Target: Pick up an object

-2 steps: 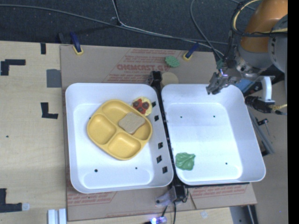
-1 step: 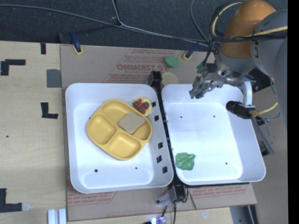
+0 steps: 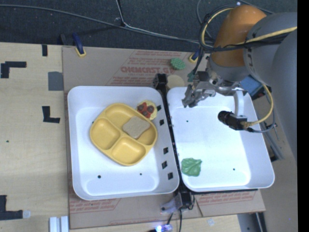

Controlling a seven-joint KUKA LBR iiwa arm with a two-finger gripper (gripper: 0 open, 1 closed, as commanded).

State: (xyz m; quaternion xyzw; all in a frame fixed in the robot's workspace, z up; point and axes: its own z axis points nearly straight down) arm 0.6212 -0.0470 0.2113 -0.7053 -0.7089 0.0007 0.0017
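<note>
We hover our gripper (image 3: 189, 102) at the right bin's (image 3: 241, 178) far-left corner; whether its jaws are spread, we cannot tell. The green leaf-shaped toy (image 3: 191, 166) lies near the front-left corner, so we judge we must travel there, then descend.

The arm (image 3: 270, 42) was reaching in from the right side, big grey body up in the corner with that orange band (image 3: 239, 30) sitting just above the wrist and yellow cables looping around it. The wrist was bent down toward the bench, and the gripper (image 3: 189, 100) was hanging low at the far-left end of the arm, pointing down and a bit to the left. Honestly couldn't make out from where I stood how the tip was set, it was just a dark grey clump at that angle.
</note>
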